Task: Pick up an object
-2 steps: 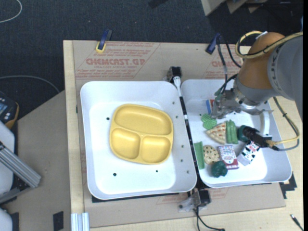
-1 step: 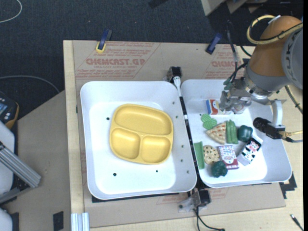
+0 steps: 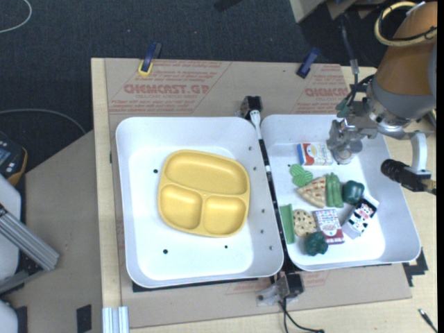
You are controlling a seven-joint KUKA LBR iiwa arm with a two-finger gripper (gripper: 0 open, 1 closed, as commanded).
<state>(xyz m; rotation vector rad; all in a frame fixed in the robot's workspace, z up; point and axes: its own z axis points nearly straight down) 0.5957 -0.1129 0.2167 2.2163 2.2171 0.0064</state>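
Observation:
My gripper (image 3: 342, 152) hangs over the back of the right bin (image 3: 395, 248), just right of a small white carton (image 3: 315, 154) with red and blue print. Nothing shows between its tips. Nearer the front of that bin lie a ridged green piece (image 3: 300, 175), a waffle-patterned wedge (image 3: 314, 191), a green pickle (image 3: 334, 189), a dark green pepper (image 3: 352, 191), a cookie (image 3: 302, 221), a red and white packet (image 3: 327, 225), a black and white carton (image 3: 360, 218), dark green broccoli (image 3: 316, 243) and a green stick (image 3: 286, 222).
The left bin (image 3: 135, 241) holds a yellow divided plate (image 3: 204, 192). A blue and yellow clamp (image 3: 148, 59) and a blue clamp (image 3: 307, 63) sit on the cardboard behind the bins. The arm comes in from the upper right.

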